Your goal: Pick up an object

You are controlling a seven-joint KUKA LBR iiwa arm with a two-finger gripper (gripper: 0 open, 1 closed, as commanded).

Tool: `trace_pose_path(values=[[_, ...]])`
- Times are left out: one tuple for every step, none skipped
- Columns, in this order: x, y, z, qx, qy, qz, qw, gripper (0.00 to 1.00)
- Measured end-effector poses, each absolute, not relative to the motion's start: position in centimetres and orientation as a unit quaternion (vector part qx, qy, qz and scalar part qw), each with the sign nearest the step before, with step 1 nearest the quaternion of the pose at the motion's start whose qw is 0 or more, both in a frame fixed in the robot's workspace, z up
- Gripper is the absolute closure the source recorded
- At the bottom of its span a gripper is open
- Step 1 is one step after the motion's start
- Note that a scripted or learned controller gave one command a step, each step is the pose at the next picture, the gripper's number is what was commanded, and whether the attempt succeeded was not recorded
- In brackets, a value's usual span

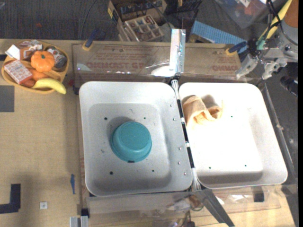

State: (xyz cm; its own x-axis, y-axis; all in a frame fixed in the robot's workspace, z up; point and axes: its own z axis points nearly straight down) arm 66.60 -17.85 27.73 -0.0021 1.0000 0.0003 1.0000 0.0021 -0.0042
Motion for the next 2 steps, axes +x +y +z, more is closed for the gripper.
trace_pose_path(values=[[66.6,-10.8,12.9,-0.68,-0.733,0.0012,0.001,0.0],[63.6,-11.1,8.8,-0.612,-0.791,-0.0024,-0.003,0.0]])
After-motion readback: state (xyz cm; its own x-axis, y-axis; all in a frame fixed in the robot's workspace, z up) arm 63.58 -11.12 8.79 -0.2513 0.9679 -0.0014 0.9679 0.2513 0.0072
